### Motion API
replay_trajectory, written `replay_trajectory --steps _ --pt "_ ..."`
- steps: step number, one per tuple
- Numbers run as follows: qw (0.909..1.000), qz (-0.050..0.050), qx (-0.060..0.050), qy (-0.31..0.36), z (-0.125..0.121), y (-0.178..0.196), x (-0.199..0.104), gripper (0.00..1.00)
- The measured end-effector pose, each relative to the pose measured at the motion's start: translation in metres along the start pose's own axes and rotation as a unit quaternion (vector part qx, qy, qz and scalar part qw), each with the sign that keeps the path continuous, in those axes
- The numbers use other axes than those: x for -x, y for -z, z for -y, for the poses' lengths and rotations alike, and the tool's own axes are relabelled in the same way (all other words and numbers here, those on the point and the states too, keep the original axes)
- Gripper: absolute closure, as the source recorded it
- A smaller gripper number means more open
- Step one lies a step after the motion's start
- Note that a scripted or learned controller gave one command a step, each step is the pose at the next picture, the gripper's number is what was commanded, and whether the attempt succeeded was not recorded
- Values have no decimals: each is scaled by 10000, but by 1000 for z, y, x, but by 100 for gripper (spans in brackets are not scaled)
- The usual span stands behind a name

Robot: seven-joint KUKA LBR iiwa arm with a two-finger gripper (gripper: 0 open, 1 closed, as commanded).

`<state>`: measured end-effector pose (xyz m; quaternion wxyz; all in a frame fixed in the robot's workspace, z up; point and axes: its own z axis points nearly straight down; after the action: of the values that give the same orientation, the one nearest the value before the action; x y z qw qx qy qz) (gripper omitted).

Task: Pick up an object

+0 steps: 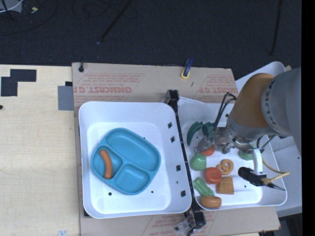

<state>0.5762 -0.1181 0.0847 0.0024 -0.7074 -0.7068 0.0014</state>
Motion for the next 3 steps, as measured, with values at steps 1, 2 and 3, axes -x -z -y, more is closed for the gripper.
replay_trajectory --steps 1,2,3 --pt "10000 -2 9 -26 0 13 1 100" --pt "10000 6 34 6 -5 57 -2 100" --pt "10000 5 39 11 -5 111 -12 100"
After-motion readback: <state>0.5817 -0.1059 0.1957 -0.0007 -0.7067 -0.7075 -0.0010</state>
